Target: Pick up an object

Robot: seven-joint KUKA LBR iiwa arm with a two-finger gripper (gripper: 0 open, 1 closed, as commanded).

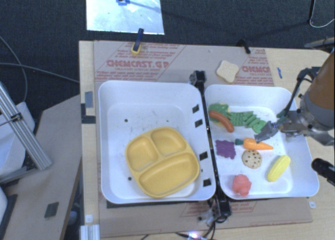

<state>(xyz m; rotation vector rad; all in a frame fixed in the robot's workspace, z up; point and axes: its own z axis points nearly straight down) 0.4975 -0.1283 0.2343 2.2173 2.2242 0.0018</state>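
Bench top of brown board (pixel 157 61) carries two shallow white bins side by side. The left white bin (pixel 112 108) holds a yellow plastic divided plate (pixel 162 161) with three compartments, lying toward the bin's near side.

The right white bin (pixel 301 178) holds the toy food. At its far left lies a red-orange sausage-shaped toy (pixel 222 120), touching a green leafy toy (pixel 219 109) just beyond it. A green ridged strip of toy vegetable (pixel 247 119) stretches rightward from there. Nearer the middle sits an orange toy carrot (pixel 256 144) with a green stub at its left end; a purple bunch-of-grapes toy (pixel 225 149) lies just left of it. A round tan cookie with dark chips (pixel 252 159) sits just near of the carrot, a yellow toy corn cob (pixel 278 167) lies to the right of the cookie, and a pink lumpy toy (pixel 241 184) rests at the bin's near edge.

The grey arm reaches in from the right, and its two-finger gripper (pixel 268 130) hangs low between the green strip's right end and the carrot, right beside both. Whether it touches either I cannot tell, nor how it is set.

Outside the bins, a tan toy bread slice (pixel 227 71) lies on the board beyond the right bin, and a blue and yellow clamp (pixel 137 42) sits at the board's far edge.
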